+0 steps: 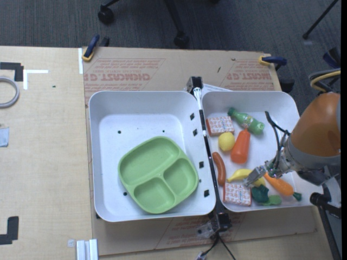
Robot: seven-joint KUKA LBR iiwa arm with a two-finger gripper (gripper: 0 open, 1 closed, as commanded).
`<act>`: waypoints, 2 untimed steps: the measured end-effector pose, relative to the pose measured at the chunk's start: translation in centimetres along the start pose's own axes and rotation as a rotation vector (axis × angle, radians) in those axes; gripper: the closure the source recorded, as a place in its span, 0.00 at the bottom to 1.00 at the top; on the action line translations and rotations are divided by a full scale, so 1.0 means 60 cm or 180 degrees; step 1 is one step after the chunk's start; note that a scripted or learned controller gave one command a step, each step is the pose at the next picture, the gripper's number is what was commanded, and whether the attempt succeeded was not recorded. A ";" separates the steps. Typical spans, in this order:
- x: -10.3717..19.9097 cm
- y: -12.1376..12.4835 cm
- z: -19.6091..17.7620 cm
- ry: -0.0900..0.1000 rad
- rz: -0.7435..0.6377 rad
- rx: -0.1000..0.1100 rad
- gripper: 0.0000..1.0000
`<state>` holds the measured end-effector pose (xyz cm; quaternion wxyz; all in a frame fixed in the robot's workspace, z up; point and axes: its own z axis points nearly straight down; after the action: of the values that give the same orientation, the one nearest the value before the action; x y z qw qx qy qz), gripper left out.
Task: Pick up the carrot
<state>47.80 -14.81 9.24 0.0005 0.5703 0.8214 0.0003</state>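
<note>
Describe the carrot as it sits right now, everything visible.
The carrot is a small orange toy with a smooth plastic look and green leaves at one end. It lies flat and slanted in the near right corner of the right bin, past the yellow banana and a red-and-white box. The gripper sits at its upper left end; whether it is touching the carrot cannot be told.

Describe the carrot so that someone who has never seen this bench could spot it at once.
Look in the right bin, the one full of toy food, and go to its near right corner under the gripper. The carrot lies there: a small orange cone with a green top. The other orange thing, the orange bottle, is larger and stands mid-bin beside the lemon.
</note>
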 end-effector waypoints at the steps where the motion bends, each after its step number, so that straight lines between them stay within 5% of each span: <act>1: -0.001 0.002 -0.016 -0.0004 0.0008 -0.0007 1.00; 2: -0.001 0.002 -0.016 -0.0004 0.0007 -0.0006 0.00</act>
<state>47.92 -14.83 10.21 0.0016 0.5712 0.8208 0.0007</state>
